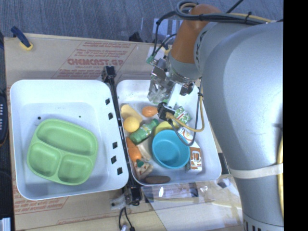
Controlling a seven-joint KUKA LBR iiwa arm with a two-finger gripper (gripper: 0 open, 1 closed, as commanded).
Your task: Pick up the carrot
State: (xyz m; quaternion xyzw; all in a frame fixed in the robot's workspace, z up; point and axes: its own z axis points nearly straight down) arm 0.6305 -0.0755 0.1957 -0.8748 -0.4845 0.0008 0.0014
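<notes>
Nearest the camera, at the bottom edge, clear plastic sheeting [178, 192] and loose black cables [126, 215] lie on the table [96, 52], which is covered with printed brown cardboard.

Just beyond sit two shallow white bins side by side, joined by a black clamp strip. The left bin [19, 129] holds a green divided plate [61, 151] with three compartments, lying flat toward the bin's near side.

The right bin [211, 162] is crowded. At its near edge lies a dark brown oblong item [157, 179]. The carrot [134, 151], orange and slim, lies along the bin's left wall in the near half, touching a small mottled object at its near end. To its right is a blue bowl [170, 149], upright, with a printed carton [195, 159] just beside it. Farther in are a green bottle [143, 132], a yellow lemon [131, 124], a pale banana-like piece [128, 111] and a small orange fruit [149, 111].

At the far side of this bin, the end effector [161, 97] hangs low over the clutter, well apart from the carrot; whether its grip is open or closed cannot be told. Above it rises the grey arm [240, 105] with its orange band [187, 32], filling the right side.
</notes>
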